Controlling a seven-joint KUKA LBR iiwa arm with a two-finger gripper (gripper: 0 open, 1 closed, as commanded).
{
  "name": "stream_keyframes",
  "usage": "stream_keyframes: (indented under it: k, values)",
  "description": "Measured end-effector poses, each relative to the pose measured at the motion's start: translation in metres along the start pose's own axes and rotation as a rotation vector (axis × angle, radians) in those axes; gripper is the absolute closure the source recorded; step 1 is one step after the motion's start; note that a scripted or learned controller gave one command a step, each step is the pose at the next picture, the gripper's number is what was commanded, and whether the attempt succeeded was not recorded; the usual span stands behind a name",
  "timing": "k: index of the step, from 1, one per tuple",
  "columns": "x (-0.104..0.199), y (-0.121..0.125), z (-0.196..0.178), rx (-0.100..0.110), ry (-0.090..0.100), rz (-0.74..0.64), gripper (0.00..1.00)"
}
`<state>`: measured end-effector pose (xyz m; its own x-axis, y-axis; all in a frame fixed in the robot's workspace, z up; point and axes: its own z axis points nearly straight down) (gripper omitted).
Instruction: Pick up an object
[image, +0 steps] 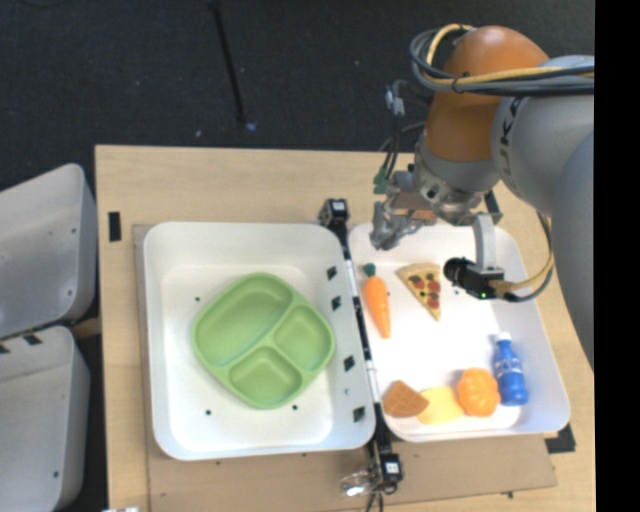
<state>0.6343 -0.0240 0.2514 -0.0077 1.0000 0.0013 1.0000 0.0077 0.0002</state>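
Light wooden bench (230, 185) with two white bins (165, 400) side by side.

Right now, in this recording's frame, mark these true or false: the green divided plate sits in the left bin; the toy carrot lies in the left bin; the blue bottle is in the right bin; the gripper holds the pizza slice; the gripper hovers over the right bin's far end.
1. The green three-compartment plastic plate sits in the left white bin. True.
2. The orange toy carrot lies in the left bin. False: it lies in the right white bin, near the divider.
3. The small blue bottle is in the right bin. True.
4. The gripper holds the triangular toy pizza slice. False: the slice lies on the bin floor, apart from the gripper.
5. The gripper is over the right bin's far end. True.
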Motion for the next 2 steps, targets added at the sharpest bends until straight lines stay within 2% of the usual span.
stream_keyframes:
  k: [2]
  values:
    - [0.111,0.016,-0.007,-0.002,-0.001,0.001,1.00]
